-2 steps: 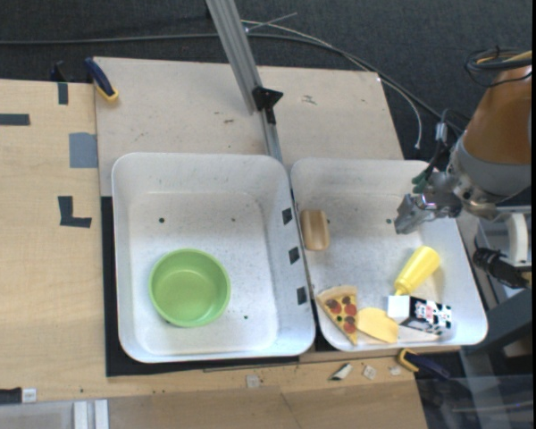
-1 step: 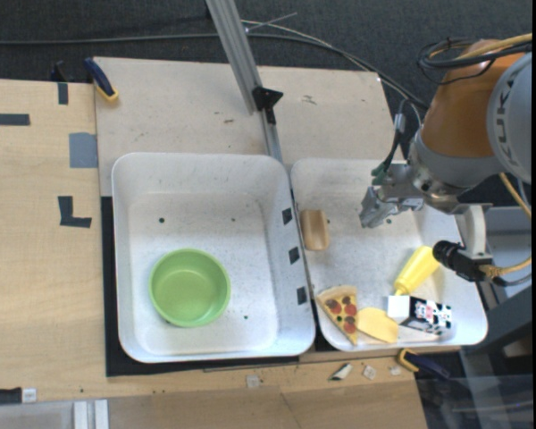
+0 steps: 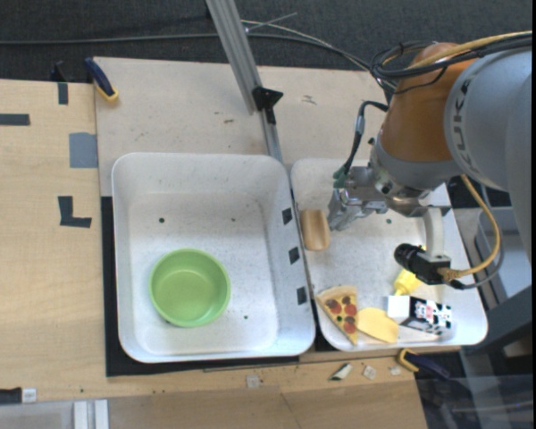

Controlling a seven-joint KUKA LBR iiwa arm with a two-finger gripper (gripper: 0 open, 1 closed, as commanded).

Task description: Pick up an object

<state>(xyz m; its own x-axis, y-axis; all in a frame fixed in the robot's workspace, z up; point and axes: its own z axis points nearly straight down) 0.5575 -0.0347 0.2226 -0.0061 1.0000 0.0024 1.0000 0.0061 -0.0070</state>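
Arm's hand [image 3: 342, 211] hangs low in the right bin [image 3: 375, 248] just beside a tan bread-like piece [image 3: 314, 230] by the left wall, can't tell its grip state; green bowl [image 3: 190, 286] in left bin [image 3: 196, 186].

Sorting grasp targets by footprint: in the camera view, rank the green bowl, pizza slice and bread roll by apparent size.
1. Green bowl, clearly largest.
2. Pizza slice.
3. Bread roll, looking close to the pizza slice, so that order is unsure.
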